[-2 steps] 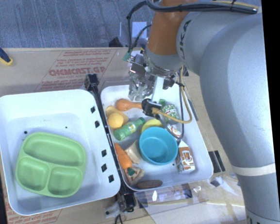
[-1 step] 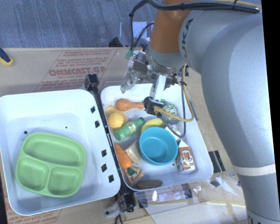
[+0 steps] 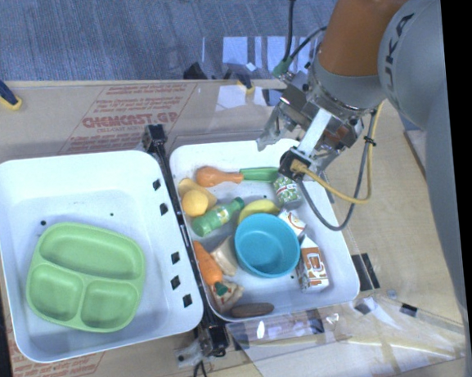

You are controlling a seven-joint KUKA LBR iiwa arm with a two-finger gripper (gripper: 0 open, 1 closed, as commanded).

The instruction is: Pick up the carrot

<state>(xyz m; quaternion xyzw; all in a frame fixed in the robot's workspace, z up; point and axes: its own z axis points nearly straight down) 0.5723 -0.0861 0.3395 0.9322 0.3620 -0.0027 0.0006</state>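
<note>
Carrot (image 3: pixel 207 262) lies front-left of the gripper (image 3: pixel 268 138), well apart; the gripper's state cannot be told

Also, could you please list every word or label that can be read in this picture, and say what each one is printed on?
"CHEMCAST GP": large red print on the brown sheet.
Smaller red lines around it, and the red print at the sheet's lower left: too blurred to read.
Labels on the can and the carton: too small to read.
Dark letters on the grey arm: cut off, not readable.
</note>
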